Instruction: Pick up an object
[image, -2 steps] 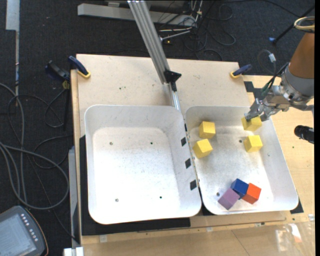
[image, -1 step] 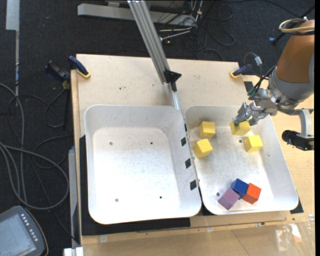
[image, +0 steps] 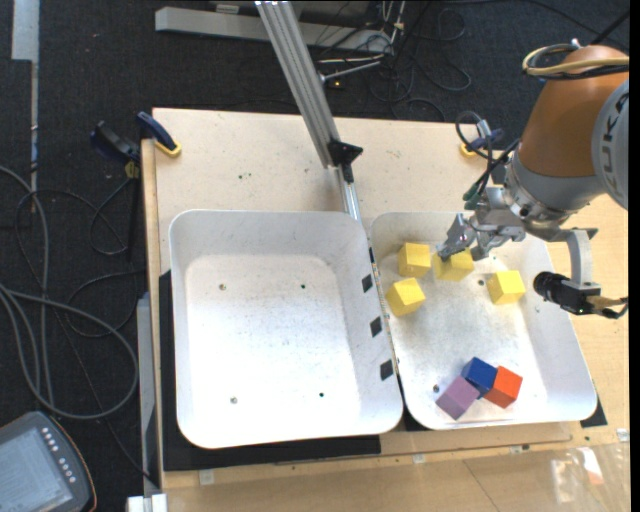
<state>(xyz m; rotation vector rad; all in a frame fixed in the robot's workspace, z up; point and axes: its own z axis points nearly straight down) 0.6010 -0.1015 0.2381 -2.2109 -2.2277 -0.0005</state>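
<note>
Matt, speckled white plastic bins (image: 200, 300)

Floor (image: 70, 250): dark, carpet-like; black cables (image: 60, 310) loop across it at left and top
Bench (image: 250, 160): pale, speckled board
Clamps (image: 135, 140): blue and yellow, at its far left corner; another (image: 478, 140) at the far right
Pole (image: 305, 85): slanted metal, crossing the bench's far edge
Device (image: 40, 470): grey, perhaps a control pendant, bottom left
</note>
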